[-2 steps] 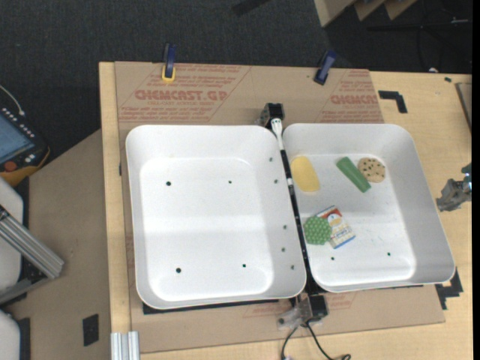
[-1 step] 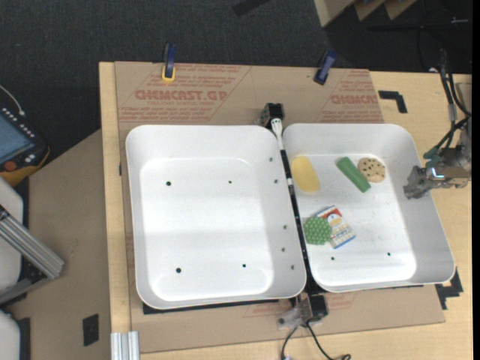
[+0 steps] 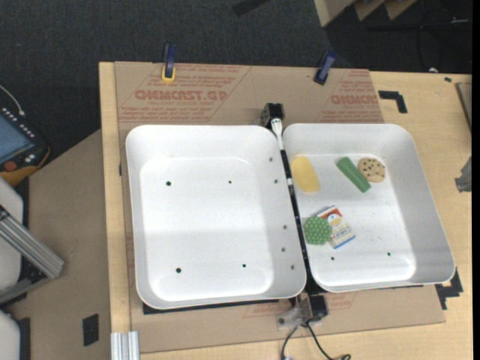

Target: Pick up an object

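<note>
The right bin holds several small objects. A pale yellow oval piece lies near its left wall. To its right, a green stick rests at a slant, touching a round tan cookie with dark spots. Lower down, a green round bumpy item lies against a small flat packet with red, white and blue print.
The left bin sits beside the right one on a brown cardboard sheet. Blue clamps hold the sheet's far edge. Cables and a connector lie at the front between the bins.
</note>
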`<state>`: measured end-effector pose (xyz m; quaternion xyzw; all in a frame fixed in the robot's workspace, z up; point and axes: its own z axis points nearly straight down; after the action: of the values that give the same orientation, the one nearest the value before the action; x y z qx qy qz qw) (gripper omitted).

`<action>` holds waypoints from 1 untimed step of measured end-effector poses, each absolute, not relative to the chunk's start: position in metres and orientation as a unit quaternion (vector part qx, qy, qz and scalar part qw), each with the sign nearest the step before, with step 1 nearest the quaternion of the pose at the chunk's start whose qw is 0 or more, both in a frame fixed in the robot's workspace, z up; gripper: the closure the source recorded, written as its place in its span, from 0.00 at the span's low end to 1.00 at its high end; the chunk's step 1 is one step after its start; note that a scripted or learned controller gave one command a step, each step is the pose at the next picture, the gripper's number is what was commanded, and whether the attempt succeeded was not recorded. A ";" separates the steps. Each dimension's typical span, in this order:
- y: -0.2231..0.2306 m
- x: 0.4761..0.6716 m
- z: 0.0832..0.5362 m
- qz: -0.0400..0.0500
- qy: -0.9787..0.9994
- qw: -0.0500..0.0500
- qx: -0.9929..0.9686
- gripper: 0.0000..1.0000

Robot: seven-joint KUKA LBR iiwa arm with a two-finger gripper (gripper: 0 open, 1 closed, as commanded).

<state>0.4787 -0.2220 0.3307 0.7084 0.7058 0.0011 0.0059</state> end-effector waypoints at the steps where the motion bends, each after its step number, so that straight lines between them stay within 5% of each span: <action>1: -0.152 0.480 0.338 0.001 0.709 0.000 0.705 1.00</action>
<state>0.4800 -0.1517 0.3383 0.7048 0.7094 0.0008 -0.0004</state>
